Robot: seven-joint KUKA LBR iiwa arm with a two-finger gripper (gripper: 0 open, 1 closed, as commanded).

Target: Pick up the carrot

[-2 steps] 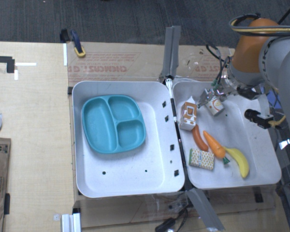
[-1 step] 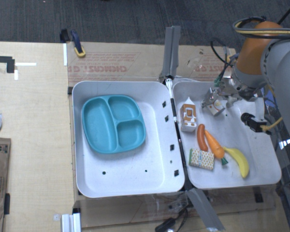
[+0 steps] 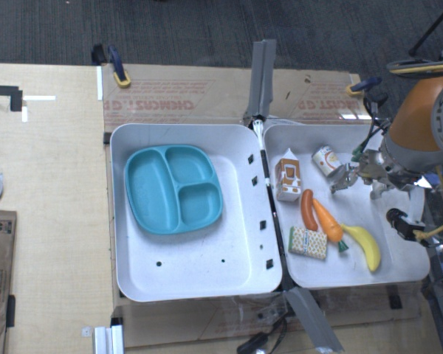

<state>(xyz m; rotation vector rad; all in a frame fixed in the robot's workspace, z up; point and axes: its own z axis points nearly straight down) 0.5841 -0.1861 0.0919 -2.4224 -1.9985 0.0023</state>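
Presently listed, from left to right. Left bin: white, shallow; holds one blue divided plate with three compartments, lying toward the bin's upper left. Right bin: white, set just beside the left one, the two rims meeting at a grey divider; holds the small items. Carrot: orange, lying flat near the middle of the right bin, slanted, its green end pointing toward the lower right; untouched by the arm. Red sausage: lying alongside the carrot on its left, touching or nearly so. Small carton: white and brown, above the sausage. Green-speckled packet: just below the sausage and carrot, close to the carrot's lower side. Banana: yellow, to the right of the carrot's green end. Small can: on its side, near the bin's upper part. Gripper: over the right half of the right bin, up and to the right of the carrot, apart from it; fingers spread open, nothing between them. Bench: pale wood, with cardboard under the bins.
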